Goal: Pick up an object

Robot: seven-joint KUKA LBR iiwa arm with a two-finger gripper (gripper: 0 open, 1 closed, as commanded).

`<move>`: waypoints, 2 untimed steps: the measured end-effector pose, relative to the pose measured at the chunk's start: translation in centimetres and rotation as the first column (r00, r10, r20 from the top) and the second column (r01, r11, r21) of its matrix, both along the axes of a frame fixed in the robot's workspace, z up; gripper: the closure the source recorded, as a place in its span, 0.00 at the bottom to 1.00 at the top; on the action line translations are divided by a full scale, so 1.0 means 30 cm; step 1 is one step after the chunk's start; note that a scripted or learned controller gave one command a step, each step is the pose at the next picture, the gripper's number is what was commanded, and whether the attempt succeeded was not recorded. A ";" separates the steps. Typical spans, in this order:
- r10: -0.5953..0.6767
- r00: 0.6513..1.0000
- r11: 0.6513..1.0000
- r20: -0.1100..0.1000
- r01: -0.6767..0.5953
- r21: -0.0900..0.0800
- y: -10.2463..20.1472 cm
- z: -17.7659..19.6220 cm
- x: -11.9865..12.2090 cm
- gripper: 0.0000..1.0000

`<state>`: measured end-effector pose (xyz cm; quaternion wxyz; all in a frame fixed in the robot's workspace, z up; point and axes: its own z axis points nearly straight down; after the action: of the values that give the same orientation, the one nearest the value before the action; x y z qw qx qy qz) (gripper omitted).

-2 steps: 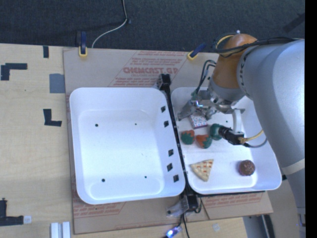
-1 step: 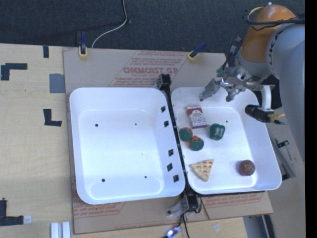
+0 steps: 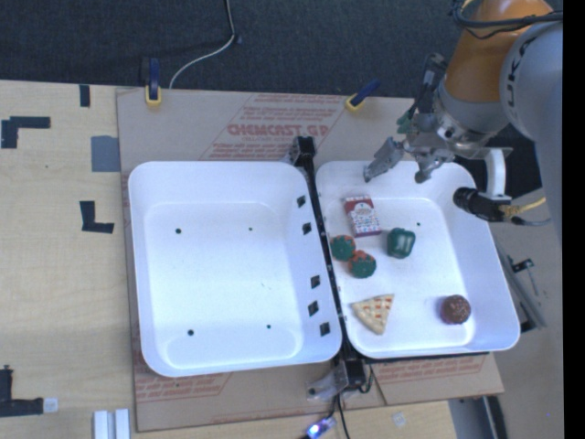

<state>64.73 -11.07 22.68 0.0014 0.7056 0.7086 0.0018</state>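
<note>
The right bin (image 3: 475, 245) holds several small objects: a red and white carton (image 3: 363, 216), a green pepper (image 3: 400, 242), a green and red round piece (image 3: 343, 247) beside a red and green one (image 3: 364, 264), a pizza slice (image 3: 375, 312) and a dark brown ball (image 3: 455, 309). My gripper (image 3: 402, 164) hangs above the far edge of the right bin, up and to the right of the carton. Its two fingers (image 3: 378, 167) are spread apart with nothing between them.
The left bin (image 3: 219, 263) sits beside the right one, split from it by a black divider (image 3: 315, 245). Both rest on a cardboard sheet (image 3: 265, 131) held by clamps (image 3: 151, 88). The grey arm with its orange band (image 3: 498, 35) fills the upper right.
</note>
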 end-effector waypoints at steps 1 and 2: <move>0.003 1.000 1.000 -0.003 -0.003 0.001 0.227 0.187 -0.099 0.00; 0.000 1.000 1.000 -0.006 0.000 0.000 0.218 0.208 -0.096 1.00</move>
<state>61.84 -4.54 28.92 -0.0007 0.7055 0.7087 -0.0004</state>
